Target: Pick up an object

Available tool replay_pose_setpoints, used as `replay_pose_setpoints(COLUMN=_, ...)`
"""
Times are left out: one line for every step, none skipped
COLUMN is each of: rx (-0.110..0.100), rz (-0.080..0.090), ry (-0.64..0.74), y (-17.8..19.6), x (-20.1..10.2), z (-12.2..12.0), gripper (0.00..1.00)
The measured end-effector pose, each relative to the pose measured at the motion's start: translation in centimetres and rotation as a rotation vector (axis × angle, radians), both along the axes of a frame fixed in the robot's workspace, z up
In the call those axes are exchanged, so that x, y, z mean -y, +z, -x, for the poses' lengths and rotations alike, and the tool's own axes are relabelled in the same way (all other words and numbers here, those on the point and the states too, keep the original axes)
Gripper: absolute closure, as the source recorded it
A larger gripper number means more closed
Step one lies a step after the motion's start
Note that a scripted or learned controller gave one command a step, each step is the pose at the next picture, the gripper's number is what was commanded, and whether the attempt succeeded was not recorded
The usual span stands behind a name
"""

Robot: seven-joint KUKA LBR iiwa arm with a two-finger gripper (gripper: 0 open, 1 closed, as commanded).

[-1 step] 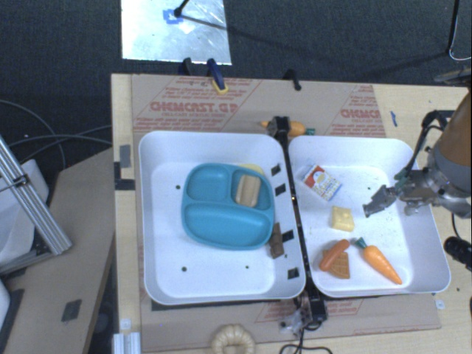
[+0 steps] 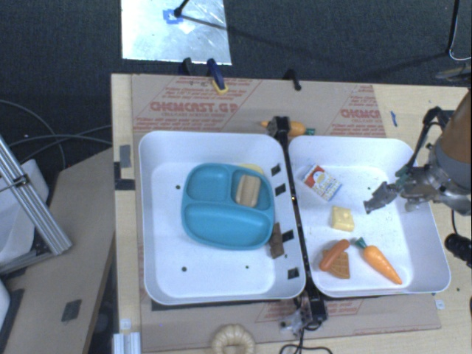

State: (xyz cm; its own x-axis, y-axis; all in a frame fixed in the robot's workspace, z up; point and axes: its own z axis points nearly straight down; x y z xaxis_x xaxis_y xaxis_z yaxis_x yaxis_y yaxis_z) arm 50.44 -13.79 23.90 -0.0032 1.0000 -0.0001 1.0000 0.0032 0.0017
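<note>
In the right bin lie a small red-and-white carton, a yellow cheese block, an orange wedge and a carrot. My gripper hovers over the right half of this bin, to the right of the cheese block and above the carrot. It is open, with nothing between its dark fingers. The left bin holds a blue divided plate with a tan bread piece in its upper right compartment.
A small brown item sits by the divider between the bins. A yellow toy lies behind the bins. A clamp and a shiny sheet are at the back, and a beige ring is at the front edge.
</note>
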Motion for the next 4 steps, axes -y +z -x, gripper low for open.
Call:
replay_pose_setpoints(rx=-0.001, rz=-0.001, ry=-0.002, y=-5.1, x=-1.0, z=-0.2, gripper=0.0)
replay_pose_setpoints(rx=-0.003, rz=-0.001, ry=-0.002, y=-11.2, x=-0.8, z=-0.1, gripper=0.0)
replay_pose_setpoints(rx=-0.003, rz=-0.001, ry=-0.002, y=-15.6, x=-0.8, z=-0.2, gripper=0.0)
replay_pose_setpoints(rx=0.001, rz=0.001, ry=-0.003, y=-14.4, x=-0.8, z=-0.3, gripper=1.0)
